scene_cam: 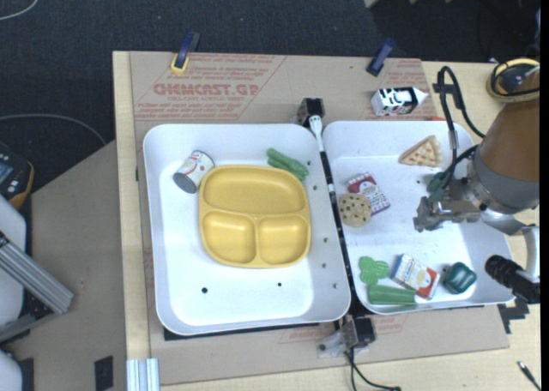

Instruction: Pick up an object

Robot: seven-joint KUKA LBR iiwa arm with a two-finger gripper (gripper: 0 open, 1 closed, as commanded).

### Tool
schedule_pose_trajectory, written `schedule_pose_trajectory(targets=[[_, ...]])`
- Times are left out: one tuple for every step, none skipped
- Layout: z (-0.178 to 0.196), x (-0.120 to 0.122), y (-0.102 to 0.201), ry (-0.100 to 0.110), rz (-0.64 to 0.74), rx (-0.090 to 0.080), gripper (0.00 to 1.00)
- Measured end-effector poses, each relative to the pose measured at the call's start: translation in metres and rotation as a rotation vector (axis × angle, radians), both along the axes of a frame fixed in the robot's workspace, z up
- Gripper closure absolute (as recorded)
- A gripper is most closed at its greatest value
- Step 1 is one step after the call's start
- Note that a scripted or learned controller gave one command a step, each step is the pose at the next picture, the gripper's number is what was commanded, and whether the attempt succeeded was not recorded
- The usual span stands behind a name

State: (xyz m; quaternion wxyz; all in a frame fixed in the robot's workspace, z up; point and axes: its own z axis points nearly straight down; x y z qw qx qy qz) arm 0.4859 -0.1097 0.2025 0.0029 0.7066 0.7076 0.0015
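My gripper hangs over the right bin, near its right side, above bare bin floor. Nothing shows between its fingers. Left of it lie a round cookie and a red-and-white packet. A pizza slice lies at the bin's far right. Along the near edge sit green vegetable pieces, a small white-and-orange carton and a dark green object.
The left bin holds a yellow divided tray, a small can and a green pea pod. A black-and-white toy sits on the bench behind the right bin. Clamps grip the board's far edge.
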Motion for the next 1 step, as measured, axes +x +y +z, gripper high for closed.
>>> schedule_pose_trajectory(targets=[[0.0238,0.0011,-0.0001,0.001,0.0,0.0,1.0]])
